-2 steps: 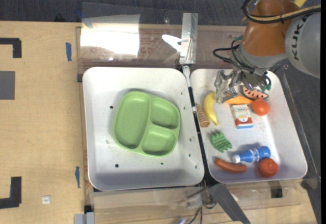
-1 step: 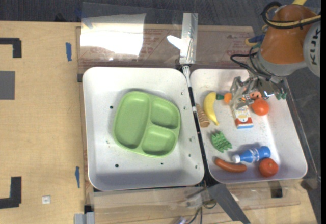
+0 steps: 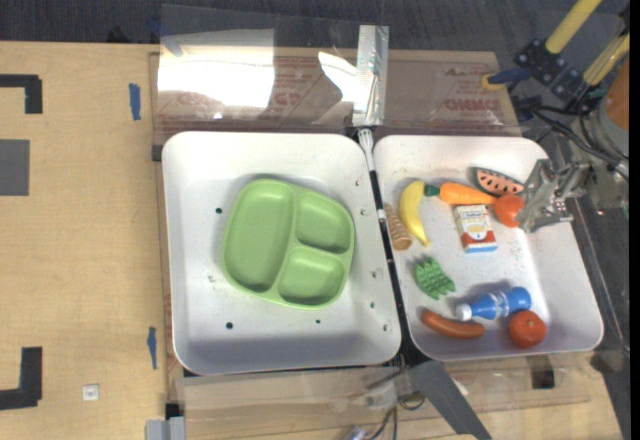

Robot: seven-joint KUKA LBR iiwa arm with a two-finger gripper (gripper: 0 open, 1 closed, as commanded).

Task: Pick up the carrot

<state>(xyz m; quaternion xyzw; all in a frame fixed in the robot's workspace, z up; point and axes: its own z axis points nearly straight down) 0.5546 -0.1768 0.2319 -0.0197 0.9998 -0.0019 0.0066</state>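
The carrot (image 3: pixel 466 194), orange with a green top, lies on its side at the back of the right bin (image 3: pixel 580 273), between a yellow banana (image 3: pixel 413 211) and a watermelon slice (image 3: pixel 496 180). My gripper (image 3: pixel 541 203) hangs at the bin's right side, just right of the carrot's tip and beside a small red-orange ball (image 3: pixel 508 211). Nothing shows as held in it.
The right bin also holds a small carton (image 3: pixel 476 228), a waffle cone (image 3: pixel 398 226), a green leafy piece (image 3: pixel 433 277), a sausage (image 3: pixel 452 324), a blue bottle (image 3: pixel 495 305) and a tomato (image 3: pixel 527 328). A green divided plate (image 3: pixel 288 242) lies in the left bin (image 3: pixel 190 228).
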